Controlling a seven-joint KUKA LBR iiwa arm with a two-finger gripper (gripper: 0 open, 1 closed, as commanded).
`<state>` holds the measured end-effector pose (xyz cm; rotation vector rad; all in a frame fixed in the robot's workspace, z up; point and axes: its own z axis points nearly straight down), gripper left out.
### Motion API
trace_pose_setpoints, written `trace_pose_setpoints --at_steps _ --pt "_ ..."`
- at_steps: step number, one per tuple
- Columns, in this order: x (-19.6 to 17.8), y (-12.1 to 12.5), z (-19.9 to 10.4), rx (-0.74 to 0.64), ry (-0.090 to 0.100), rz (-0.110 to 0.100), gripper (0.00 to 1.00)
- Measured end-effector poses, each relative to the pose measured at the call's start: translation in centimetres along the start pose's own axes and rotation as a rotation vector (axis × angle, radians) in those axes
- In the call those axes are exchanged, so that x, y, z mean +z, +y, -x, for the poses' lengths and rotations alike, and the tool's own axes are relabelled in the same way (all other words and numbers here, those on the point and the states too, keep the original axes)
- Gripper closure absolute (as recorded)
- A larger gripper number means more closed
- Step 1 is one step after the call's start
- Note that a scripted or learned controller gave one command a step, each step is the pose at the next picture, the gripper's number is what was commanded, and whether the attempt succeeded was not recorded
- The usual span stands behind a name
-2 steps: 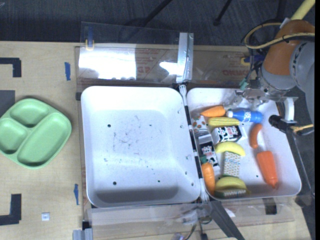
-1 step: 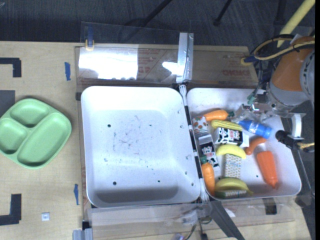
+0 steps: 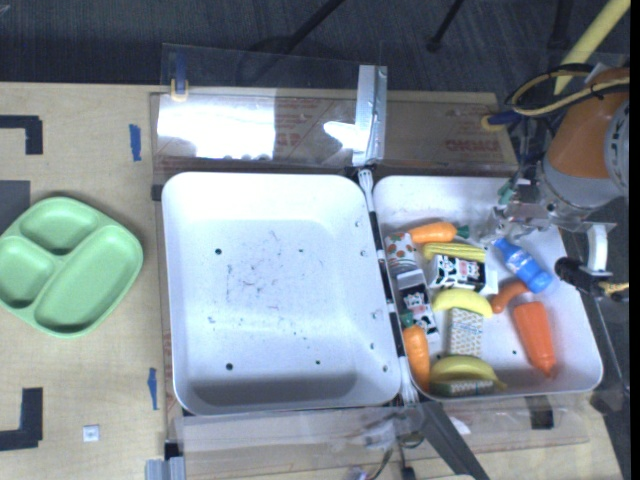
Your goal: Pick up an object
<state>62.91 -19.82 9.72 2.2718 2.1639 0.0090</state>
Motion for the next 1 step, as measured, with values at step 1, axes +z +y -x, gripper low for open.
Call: trace_pose_setpoints --at_steps 1 --pt "-8.72 1.97 -3.55 0.094 -0.002 -0.006 1.00"
